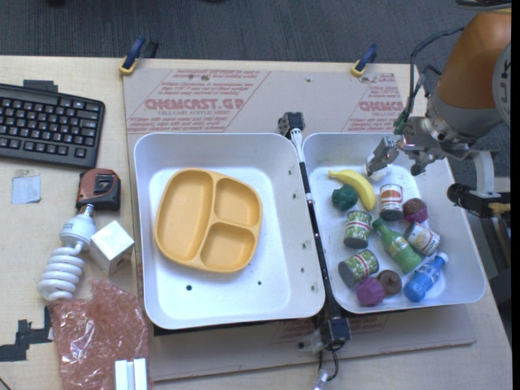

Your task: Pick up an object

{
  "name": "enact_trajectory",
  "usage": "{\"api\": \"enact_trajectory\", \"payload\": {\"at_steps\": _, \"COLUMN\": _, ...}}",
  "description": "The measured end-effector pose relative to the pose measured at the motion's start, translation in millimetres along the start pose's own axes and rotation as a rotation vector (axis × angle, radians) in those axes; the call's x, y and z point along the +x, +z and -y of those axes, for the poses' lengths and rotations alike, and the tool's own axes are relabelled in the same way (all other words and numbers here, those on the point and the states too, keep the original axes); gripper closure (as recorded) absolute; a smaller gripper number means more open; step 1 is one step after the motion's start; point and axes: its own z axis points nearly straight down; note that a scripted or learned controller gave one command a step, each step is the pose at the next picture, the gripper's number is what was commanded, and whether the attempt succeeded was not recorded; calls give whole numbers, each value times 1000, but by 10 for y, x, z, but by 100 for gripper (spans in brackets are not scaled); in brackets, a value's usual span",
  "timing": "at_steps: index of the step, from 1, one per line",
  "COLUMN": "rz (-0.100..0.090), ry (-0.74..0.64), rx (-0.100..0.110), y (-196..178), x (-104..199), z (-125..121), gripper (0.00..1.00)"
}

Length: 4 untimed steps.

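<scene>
The right bin (465, 232) holds several small items: a banana (355, 187), a green toy vegetable (344, 197), a red-label can (392, 200), a green bottle (396, 246), a blue bottle (425, 276), more cans (357, 228), a dark plum (415, 210), a brown donut (391, 282) and a magenta piece (370, 291). My gripper (398, 167) hangs over the bin's far side, just above the red-label can and right of the banana. Its two fingers are spread open with nothing between them.
The left bin (162, 291) holds a yellow divided plate (210, 219). On the bench to the left lie a keyboard (49, 124), a tape measure (99, 189), a spiral light bulb (67, 258), a white cube (112, 245) and a pink bag (97, 331).
</scene>
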Motion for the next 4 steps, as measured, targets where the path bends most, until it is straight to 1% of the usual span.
{"api": "enact_trajectory", "payload": {"at_steps": 1, "rz": -1, "ry": 0, "rx": 0, "y": 1180, "x": 214, "z": -95, "gripper": 0}}
{"api": "enact_trajectory", "payload": {"at_steps": 2, "rz": 0, "ry": 3, "rx": -1, "y": 1076, "x": 203, "z": -99, "gripper": 100}}
{"api": "enact_trajectory", "payload": {"at_steps": 3, "rz": 0, "ry": 0, "rx": 0, "y": 180, "x": 952, "z": -475, "gripper": 100}}
{"api": "enact_trajectory", "payload": {"at_steps": 4, "rz": 0, "ry": -2, "rx": 0, "y": 15, "x": 1495, "z": -475, "gripper": 100}}
